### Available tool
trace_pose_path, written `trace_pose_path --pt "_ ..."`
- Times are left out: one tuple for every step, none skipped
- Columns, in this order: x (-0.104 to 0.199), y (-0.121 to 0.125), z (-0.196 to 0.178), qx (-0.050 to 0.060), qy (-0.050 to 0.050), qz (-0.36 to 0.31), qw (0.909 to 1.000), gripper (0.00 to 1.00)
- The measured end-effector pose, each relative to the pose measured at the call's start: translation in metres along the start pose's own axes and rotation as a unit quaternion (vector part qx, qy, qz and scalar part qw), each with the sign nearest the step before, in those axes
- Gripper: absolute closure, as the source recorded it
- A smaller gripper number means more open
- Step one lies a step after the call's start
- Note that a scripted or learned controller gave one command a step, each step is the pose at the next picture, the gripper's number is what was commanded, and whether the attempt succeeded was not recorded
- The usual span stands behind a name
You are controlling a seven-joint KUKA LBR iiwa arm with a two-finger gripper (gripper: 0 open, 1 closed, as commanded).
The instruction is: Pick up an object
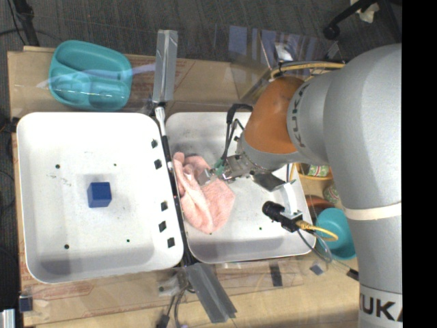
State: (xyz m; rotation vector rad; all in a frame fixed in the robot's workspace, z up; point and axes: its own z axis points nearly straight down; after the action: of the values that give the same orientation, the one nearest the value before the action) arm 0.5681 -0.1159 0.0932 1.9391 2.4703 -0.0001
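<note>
A crumpled pink cloth (pixel 201 195) lies at the left side of the right bin (pixel 232 248), against the divider. My gripper (pixel 217 171) is down on the cloth's upper right edge, reaching in under the orange wrist band. A small blue cube (pixel 100 194) sits alone in the left bin (pixel 41 251). A blue object (pixel 336 229) lies partly hidden under the arm at the right bin's right edge.
A teal plastic container (pixel 90 74) rests on the bench behind the left bin. The grey arm (pixel 355 135) covers the right part of the right bin. Colourful items (pixel 316 171) peek out beside the arm.
</note>
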Motion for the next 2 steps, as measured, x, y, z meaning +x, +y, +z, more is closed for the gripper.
trace_pose_path --pt "0.0004 0.0012 -0.0104 0.000 0.000 -0.003 1.0000 1.00" --pt "0.0000 0.0011 -0.0106 0.000 -0.001 -0.003 1.0000 0.00"
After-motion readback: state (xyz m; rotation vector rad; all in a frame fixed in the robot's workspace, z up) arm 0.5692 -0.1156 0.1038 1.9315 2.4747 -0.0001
